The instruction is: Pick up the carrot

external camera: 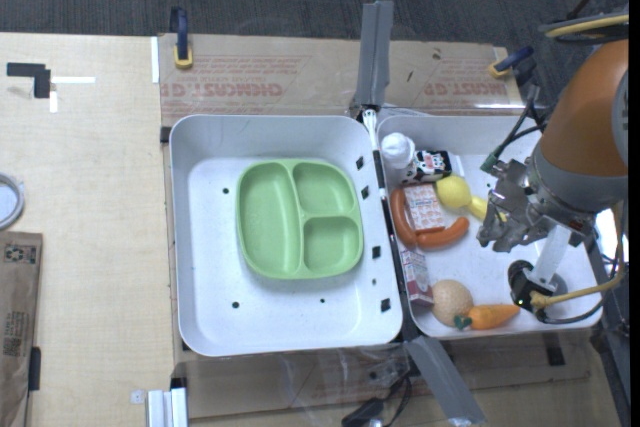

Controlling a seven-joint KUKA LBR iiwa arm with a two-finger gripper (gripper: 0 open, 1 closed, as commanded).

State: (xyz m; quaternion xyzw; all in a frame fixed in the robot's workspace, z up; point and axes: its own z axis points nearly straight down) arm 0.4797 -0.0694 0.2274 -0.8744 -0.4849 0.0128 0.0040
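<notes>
Carrot (491,316) lies by right bin (585,323) near edge, touching onion (451,297); pincer (503,227) hovers farther back, grip state unclear.

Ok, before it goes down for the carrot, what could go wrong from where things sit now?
The carrot lies at the near edge of the right bin, against a tan round fruit; closing fingers might catch or nudge that fruit instead. The gripper sits above and behind the carrot, near the lemon and sausage, so its descent could bump them. The bin wall beside the carrot may block a finger.
</notes>
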